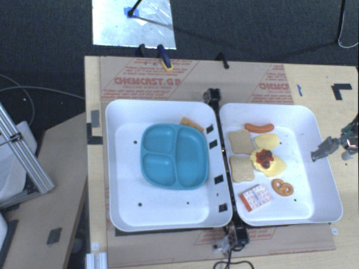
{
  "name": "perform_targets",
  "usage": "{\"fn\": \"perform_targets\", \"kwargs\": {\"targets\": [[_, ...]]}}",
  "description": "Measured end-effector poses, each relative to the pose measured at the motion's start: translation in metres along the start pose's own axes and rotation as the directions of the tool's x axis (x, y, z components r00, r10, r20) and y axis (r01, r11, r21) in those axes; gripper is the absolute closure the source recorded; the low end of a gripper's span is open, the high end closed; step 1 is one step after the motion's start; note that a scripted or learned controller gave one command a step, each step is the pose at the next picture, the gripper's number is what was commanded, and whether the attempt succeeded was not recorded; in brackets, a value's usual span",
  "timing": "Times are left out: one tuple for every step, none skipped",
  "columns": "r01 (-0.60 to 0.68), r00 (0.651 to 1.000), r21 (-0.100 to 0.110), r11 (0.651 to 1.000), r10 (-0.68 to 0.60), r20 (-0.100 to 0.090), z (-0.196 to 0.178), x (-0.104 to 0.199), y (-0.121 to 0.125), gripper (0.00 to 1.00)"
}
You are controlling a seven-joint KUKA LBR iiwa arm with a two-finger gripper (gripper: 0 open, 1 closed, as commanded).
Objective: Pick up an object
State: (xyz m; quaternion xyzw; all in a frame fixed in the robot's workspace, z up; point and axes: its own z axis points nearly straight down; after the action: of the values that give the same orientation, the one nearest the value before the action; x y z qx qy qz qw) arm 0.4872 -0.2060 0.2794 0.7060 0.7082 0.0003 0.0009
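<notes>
Nothing is picked up yet: your claw (328,148) hangs over the right rim of the right shallow white bin (322,203), its state I cannot tell, while the toy foods, including the red plastic sausage (259,128), lie untouched inside.

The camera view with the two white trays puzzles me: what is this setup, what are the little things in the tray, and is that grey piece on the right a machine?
This is one photo, taken from above a bench at a slant. Two shallow white bins sit side by side. The left bin holds a blue divided plastic plate. The right bin holds toy food: a sausage, two bread slices, a pretzel and a small red-and-white packet. The grey piece at the right edge is the robot arm's gripper, above that bin's rim. It is meant to pick something up; nothing is visibly held.
</notes>
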Motion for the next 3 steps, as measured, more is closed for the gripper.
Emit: {"fn": "perform_targets", "kwargs": {"targets": [[0.008,1.0,-0.001,1.0,-0.008,-0.002,0.043,0.04,0.087,0.0],[0.002,1.0,0.011,1.0,-0.002,-0.004,0.198,0.042,0.107,0.0],[-0.006,1.0,0.004,1.0,0.006,0.0,0.187,0.014,0.056,0.0]]}}
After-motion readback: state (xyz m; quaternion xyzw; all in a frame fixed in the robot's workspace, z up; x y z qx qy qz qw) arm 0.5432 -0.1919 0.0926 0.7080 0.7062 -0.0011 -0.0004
